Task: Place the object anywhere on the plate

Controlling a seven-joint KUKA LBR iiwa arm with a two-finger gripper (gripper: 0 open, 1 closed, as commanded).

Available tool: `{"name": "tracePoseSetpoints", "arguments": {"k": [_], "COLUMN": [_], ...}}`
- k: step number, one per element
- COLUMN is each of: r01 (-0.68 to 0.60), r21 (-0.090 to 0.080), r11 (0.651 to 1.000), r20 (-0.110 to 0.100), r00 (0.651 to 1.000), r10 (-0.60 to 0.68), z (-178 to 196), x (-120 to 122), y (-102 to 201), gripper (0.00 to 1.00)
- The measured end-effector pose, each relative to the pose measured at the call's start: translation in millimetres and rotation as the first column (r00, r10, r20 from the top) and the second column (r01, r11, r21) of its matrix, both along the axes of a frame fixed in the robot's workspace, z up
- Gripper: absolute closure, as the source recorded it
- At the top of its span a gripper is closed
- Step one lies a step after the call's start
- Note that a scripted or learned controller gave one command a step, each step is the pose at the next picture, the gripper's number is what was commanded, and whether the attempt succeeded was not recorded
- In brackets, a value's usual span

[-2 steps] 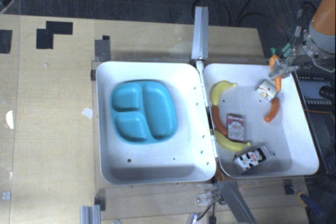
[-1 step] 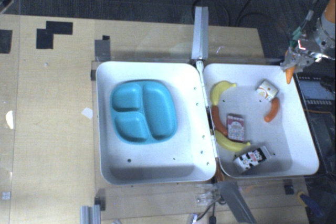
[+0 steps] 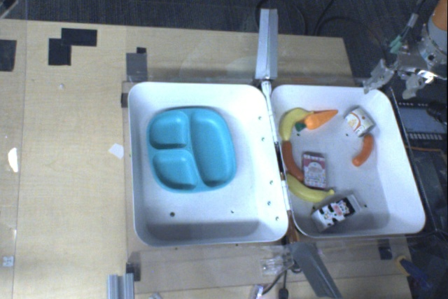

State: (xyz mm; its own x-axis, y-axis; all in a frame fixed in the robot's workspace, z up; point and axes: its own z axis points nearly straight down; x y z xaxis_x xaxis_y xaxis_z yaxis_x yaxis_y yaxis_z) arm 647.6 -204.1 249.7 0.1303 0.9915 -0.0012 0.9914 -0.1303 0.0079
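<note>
Up at two o'clock, beyond the right bin point(image 3: 402, 150), my gripper point(image 3: 399, 75) hangs open, holding nothing. Nothing's picked: the carrot point(image 3: 320, 120) lies at the bin's twelve o'clock, the plate point(image 3: 190, 149) waits bare. I'd descend next.

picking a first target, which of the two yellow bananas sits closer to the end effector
The curved yellow banana at the bin's upper left, beside the orange carrot. The other yellow banana lies lower, under the dark red packet, farther from the end effector.

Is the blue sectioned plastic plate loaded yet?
Empty. The blue sectioned plastic plate shows three bare compartments, alone in the left white bin.
</note>
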Motion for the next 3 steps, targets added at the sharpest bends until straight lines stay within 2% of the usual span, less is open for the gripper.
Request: {"name": "tracePoseSetpoints", "arguments": {"k": [1,2,3], "r01": [-0.196,-0.203,-0.401], "r21": [-0.002,-0.006,-0.003], "r11": [0.981,0.979,0.916], "r20": [0.001,0.008,-0.001], "r00": [0.981,0.979,0.916], "r10": [0.196,0.203,0.401], "z": [30,43,27], "x": [16,18,23], "y": [9,11,0], "gripper": [0.0,1.0,1.0]}}
